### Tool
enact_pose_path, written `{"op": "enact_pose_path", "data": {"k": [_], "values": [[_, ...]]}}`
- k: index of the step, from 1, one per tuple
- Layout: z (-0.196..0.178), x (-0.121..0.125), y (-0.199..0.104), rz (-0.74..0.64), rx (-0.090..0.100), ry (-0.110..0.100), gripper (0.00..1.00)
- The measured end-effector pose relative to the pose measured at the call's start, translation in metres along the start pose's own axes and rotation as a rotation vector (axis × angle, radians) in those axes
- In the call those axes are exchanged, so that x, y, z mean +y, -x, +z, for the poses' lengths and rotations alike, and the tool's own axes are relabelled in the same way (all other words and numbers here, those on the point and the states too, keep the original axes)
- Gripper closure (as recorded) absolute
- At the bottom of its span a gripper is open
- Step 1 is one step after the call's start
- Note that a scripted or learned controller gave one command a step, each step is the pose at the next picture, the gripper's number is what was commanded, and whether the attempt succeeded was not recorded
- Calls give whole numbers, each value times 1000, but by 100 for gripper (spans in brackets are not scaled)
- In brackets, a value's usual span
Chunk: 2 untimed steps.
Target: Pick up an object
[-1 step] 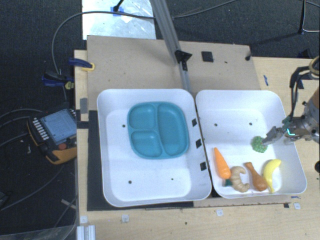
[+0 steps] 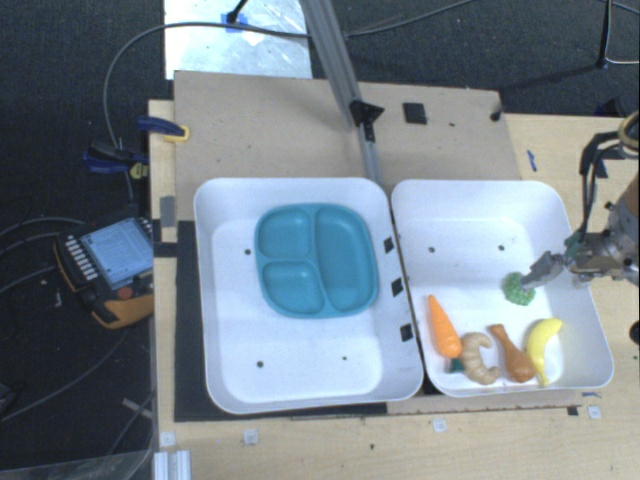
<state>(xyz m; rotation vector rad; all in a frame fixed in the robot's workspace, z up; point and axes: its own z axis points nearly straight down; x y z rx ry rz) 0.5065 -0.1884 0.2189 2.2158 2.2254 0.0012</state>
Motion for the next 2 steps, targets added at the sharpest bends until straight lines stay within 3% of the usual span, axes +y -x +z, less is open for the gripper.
{"op": "enact_pose_path", "data": {"k": [2], "values": [[123,0,4,4,1,-4,0]]}}
